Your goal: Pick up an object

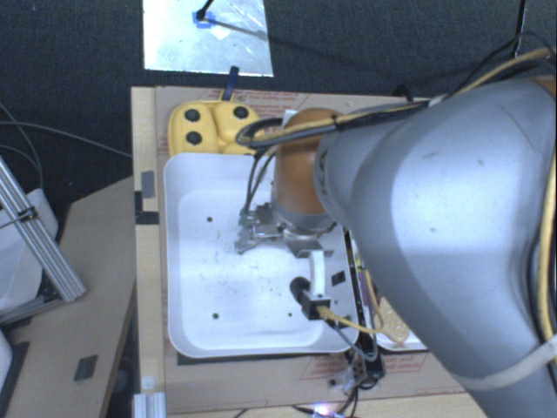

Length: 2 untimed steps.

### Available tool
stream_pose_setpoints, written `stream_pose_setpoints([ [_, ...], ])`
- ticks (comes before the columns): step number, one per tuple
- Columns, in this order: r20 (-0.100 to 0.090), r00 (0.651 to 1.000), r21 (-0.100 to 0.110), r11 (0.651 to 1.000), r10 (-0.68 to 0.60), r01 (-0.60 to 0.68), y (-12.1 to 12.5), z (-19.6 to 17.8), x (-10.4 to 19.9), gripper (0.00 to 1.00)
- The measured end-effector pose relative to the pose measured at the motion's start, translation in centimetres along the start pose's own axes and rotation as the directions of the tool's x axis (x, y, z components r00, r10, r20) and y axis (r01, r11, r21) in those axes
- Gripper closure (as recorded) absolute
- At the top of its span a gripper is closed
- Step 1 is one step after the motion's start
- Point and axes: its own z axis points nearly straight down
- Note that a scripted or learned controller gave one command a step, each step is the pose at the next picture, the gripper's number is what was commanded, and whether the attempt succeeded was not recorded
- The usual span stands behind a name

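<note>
one thing matters here and it's hard to read: the grey arm with the orange band [300, 181] hangs over the near shallow white plastic bin [196, 259], with its two-finger gripper [252, 232] low by the bin's middle. can't tell its state. no pickable object visible on the bare floor, so i can't say which way one lies.

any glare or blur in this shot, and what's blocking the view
Camera view: the shiny sheet beyond the bench glares bright; the left bin is evenly lit with a soft shadow under the tool; the big grey arm, close to the lens, looks soft and hides most of the right bin.
</note>
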Motion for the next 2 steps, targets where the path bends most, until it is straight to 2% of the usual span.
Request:
stream_pose_setpoints([
  [1, 0.000, 1.000, -0.004, 1.000, 0.001, -0.001, 5.9, -0.4, 1.0, 0.00],
  [2, 0.002, 1.000, 0.012, 1.000, 0.009, -0.009, -3.8, -0.2, -3.0, 0.00],
])
